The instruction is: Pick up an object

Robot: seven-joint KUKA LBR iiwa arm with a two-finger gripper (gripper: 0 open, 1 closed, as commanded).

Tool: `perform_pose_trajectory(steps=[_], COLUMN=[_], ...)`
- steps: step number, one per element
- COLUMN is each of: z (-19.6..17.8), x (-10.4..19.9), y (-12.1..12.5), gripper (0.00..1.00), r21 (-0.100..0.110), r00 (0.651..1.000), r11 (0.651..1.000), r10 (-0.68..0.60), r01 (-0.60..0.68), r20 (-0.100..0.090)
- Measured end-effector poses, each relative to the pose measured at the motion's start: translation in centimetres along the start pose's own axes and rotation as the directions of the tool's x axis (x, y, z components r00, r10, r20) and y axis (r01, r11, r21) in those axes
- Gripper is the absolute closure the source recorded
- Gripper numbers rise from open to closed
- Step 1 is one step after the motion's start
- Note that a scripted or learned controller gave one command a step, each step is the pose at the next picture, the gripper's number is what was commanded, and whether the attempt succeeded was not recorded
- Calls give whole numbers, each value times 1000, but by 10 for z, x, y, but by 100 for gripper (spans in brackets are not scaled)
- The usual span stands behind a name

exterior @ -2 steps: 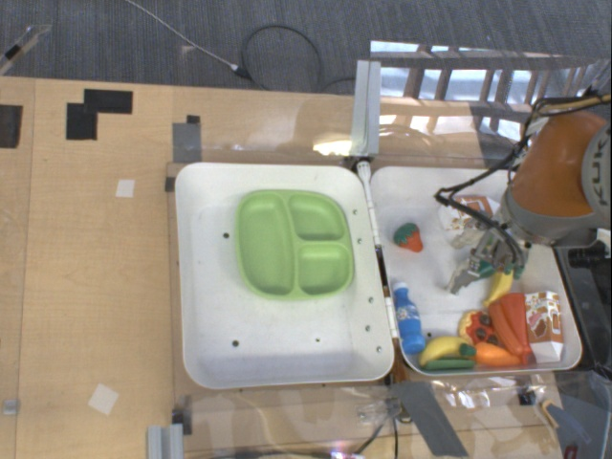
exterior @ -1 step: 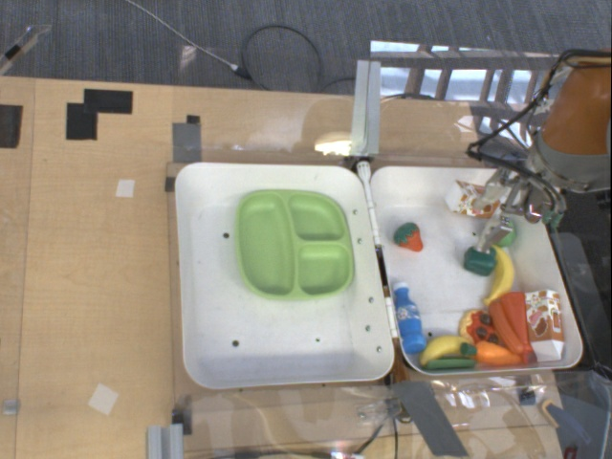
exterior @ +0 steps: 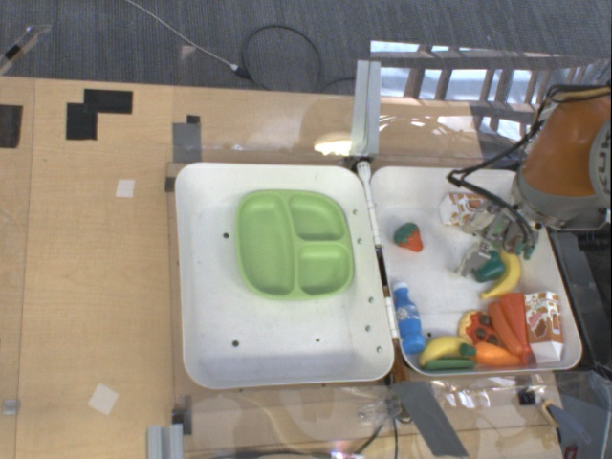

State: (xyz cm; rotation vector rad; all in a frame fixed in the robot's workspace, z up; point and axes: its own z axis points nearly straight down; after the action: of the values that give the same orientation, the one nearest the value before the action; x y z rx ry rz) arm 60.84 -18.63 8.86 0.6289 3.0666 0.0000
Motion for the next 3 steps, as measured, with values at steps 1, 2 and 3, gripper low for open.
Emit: perform_pose_trajectory(steps=[1,2,3], z=[-2,-1,0], x=[52,-7,7], y=[-18,36,-21], gripper=[0,0,0], r21=[-1,14,-4], r00=[999,998,1000], r11=[999,998,1000], r10=[49,56,17], r01=[-49,-55,-17], r20=[3,-28,0])
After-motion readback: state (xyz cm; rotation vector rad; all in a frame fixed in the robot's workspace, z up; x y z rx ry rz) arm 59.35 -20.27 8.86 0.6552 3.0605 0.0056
